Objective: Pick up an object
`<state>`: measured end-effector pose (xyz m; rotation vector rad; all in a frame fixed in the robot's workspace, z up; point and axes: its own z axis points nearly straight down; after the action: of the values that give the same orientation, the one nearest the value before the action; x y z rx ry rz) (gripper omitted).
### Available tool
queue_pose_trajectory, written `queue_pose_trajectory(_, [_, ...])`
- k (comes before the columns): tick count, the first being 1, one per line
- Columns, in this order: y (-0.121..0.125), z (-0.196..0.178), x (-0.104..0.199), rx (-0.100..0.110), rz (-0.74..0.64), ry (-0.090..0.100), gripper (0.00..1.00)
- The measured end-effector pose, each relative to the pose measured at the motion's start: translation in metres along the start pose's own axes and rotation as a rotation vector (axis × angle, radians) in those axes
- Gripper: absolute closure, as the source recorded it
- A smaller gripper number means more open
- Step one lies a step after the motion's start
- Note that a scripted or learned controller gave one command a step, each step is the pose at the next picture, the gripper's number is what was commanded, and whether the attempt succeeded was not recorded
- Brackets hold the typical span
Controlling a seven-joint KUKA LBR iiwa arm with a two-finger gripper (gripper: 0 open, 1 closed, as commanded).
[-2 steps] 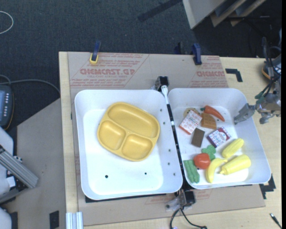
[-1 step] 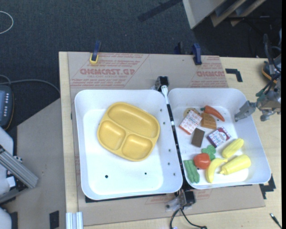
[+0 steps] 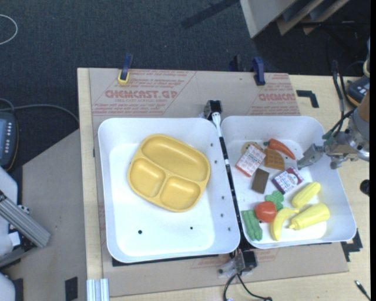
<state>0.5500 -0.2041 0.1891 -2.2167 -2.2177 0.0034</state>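
I hang at the right rim of the right bin (image 3: 338, 176), gripper (image 3: 311, 157) low and jaws unreadable (too blurred), so I should centre over the red-and-white packet (image 3: 286, 180) just beside the yellow corn (image 3: 306, 193) and descend straight.

You look down on a dark grey carpeted floor (image 3: 88, 35) surrounding the pale wooden worktop (image 3: 94, 176), which is covered by a brown printed cardboard sheet (image 3: 176, 91). A yellow clamp (image 3: 124, 72) and a blue clamp (image 3: 258, 70) grip its far edge. At top right stands what may be a pale cabinet (image 3: 282, 14).
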Motion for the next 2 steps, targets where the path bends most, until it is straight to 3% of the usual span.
queue_pose_trajectory(2, [-0.002, 0.103, 0.008, -0.006, 0.0, 0.002, 0.0])
